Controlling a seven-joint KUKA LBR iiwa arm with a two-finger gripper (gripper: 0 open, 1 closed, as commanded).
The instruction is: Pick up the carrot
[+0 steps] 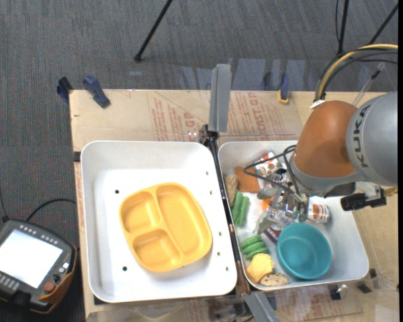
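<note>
Although most of it is hidden, a sliver of orange that looks to be the carrot [264, 205] lies in the right bin [360, 243], just right of a green pod-like vegetable [240, 208] near the bin's left wall. The gripper [281, 210] hangs low over that cluttered patch, beside the carrot, and whether the jaws are open or closed cannot be told (cables and metal parts blur together there). Nothing is visibly held. Around it sit a teal bowl [304, 249], a small can [318, 212] and more green toy food [254, 246]. To do the grasp well, the jaws should straddle the carrot across its narrow width, clear of the green neighbour. The left bin [101, 200] holds a yellow divided plate [165, 226].
</note>
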